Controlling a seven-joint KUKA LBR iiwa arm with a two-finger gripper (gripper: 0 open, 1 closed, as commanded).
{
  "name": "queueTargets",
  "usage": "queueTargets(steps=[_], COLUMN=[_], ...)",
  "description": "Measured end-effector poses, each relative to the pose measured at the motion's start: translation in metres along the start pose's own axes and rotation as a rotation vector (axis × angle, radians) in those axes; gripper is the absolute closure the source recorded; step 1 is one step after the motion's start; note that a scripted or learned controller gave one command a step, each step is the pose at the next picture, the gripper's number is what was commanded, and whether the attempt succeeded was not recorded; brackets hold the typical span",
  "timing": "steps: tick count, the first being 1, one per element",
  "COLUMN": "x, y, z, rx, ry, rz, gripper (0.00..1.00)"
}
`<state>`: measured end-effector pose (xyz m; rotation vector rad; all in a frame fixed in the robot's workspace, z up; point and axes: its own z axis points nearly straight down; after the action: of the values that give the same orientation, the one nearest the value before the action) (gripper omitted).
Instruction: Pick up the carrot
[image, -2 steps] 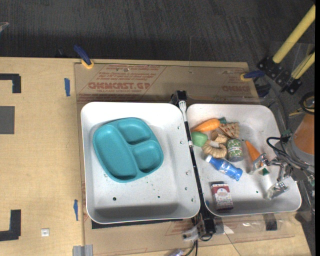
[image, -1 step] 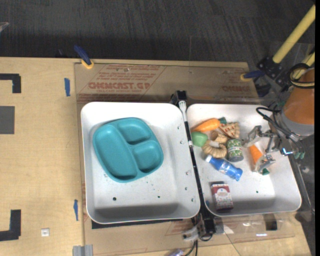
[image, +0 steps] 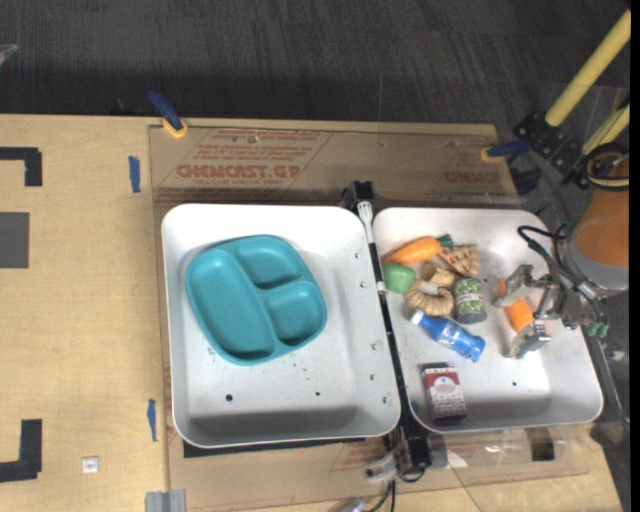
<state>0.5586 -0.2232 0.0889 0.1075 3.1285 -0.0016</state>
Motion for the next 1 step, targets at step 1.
queueTargets(steps=[1], x=[-0.0048], y=[0.0007], z=[-0.0141], rx=[0.003], ry=[-0.014], rz=[-0.001], gripper=[1.0])
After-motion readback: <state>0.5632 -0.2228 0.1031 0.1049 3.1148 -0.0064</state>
